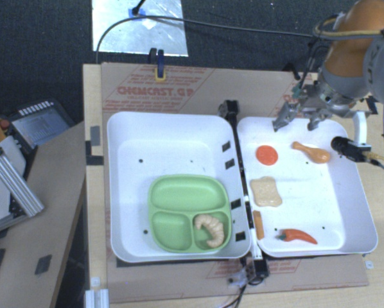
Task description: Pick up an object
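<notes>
Orange disc (266, 154) in right bin (352, 204), tan drumstick (311, 152) at its 3 o'clock; tool (298, 119) above bin's 12 o'clock edge, fingers spread, gripping nothing.

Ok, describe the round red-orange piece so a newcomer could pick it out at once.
Start at the right-hand white bin, the one without the green tray. In its upper left part lies the flat red-orange disc, just above the pale bread slice. It is the only round thing there; the red pepper is long and pointed.
</notes>
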Motion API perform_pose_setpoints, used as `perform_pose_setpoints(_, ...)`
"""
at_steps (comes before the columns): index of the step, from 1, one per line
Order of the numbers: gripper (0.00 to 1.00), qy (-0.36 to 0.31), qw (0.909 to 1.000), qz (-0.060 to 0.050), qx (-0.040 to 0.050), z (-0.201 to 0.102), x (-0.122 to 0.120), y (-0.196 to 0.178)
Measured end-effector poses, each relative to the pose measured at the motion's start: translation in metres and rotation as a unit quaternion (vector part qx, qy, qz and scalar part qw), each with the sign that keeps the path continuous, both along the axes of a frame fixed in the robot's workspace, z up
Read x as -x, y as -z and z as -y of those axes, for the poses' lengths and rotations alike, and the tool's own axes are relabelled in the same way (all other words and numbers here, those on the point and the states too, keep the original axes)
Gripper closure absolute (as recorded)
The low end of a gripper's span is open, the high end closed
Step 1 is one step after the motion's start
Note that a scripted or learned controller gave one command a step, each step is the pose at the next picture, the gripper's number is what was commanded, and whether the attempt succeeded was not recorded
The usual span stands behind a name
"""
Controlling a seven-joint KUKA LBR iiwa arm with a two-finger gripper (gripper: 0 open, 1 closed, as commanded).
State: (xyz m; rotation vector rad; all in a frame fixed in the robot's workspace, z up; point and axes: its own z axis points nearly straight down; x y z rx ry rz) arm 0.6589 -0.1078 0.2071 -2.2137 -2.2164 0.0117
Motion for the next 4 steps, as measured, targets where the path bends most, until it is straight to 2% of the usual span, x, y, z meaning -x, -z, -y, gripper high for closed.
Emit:
perform_pose_setpoints(1,0.0,-0.001,1.0,0.007,0.0005,0.0,-0.002,-0.009)
perform_pose_setpoints(2,0.0,0.0,1.0,0.006,0.001,0.007,-0.005,0.035)
perform_pose_setpoints(3,0.0,0.0,1.0,0.006,0.0008,0.006,-0.005,0.097)
perform_pose_setpoints(4,0.0,-0.001,1.0,0.007,0.001,0.005,-0.006,0.122)
